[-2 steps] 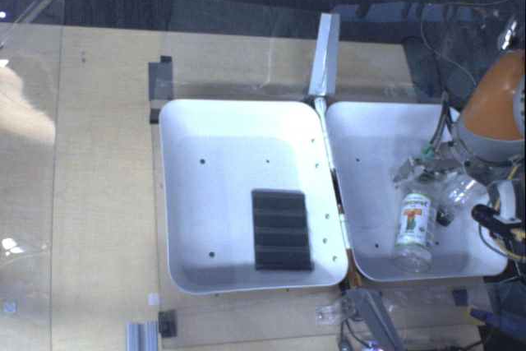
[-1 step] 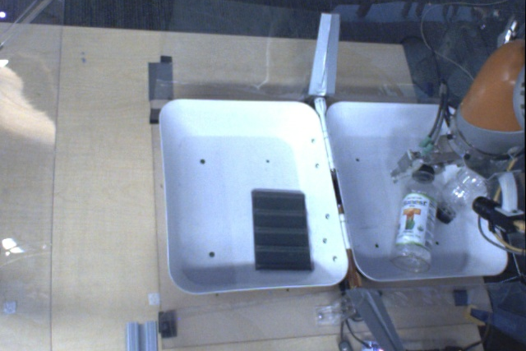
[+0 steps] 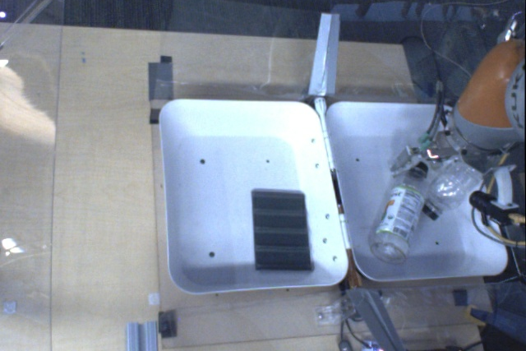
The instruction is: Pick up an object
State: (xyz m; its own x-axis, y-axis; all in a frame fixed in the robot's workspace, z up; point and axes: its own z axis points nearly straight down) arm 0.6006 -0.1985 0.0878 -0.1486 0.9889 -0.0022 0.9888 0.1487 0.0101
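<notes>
Currently the gripper [image 3: 429, 154] is hovering in the right bin [image 3: 362, 136], just above the clear bottle [image 3: 396, 218] lying tilted there; its state cannot be told. Advisable: centring over the bottle's body before closing, since it may roll.

Left bin [image 3: 189, 177]: one black ribbed block [image 3: 282, 230], laid flat toward the near right corner. Right bin [image 3: 362, 144]: one clear bottle [image 3: 396, 219] with a printed label, lying tilted. Grey arm [image 3: 493, 99] with an orange band is seen over the right bin's far right side.
</notes>
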